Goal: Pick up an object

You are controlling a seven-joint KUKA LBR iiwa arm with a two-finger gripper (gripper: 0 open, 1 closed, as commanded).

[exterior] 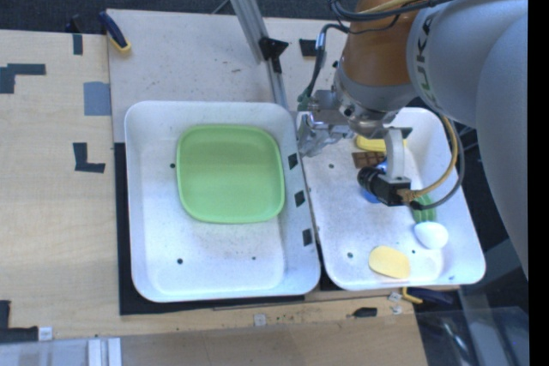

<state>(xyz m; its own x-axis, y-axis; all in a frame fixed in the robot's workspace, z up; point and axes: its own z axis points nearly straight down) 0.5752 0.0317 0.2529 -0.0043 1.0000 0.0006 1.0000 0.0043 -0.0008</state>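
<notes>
Over right bin (343, 266): fingers (310, 133) near left wall, spread or pinched unclear; green plate (230, 173) in left bin (154, 270).

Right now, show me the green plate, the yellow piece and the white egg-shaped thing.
green plate (230, 173), camera view, middle of its flat face.
yellow piece (389, 261), camera view, centre of its top.
white egg-shaped thing (431, 234), camera view, its rounded top.

— What sits under the arm (429, 39)?
— Part of the right bin (343, 219); a yellow item (371, 144) and a brown one (369, 160) peek out, too covered to name.
— The arm?
— Cut off at the right edge.
</notes>
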